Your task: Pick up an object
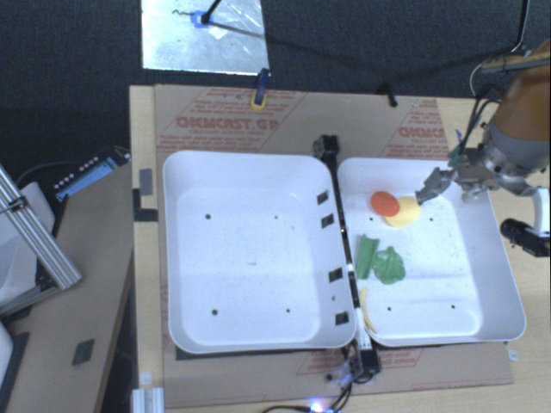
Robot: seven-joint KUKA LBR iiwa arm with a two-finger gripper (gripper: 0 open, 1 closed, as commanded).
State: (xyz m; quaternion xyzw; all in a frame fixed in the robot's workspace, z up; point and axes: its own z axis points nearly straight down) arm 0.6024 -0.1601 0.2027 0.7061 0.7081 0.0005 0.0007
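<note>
Your hand (433, 185) hangs just right of the yellow object (403, 214), in the right bin (482, 274); its grip you cannot tell.

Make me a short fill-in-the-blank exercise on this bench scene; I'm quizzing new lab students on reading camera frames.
1. The orange object, the yellow object and the green object all lie in the ____ bin as the camera sees it.
2. The orange object sits right beside the ____ object.
3. The tool hangs at the ____ object's upper right edge.
4. The clip at the board's far edge is yellow and ____.

Missing words: right; yellow; yellow; blue
</note>
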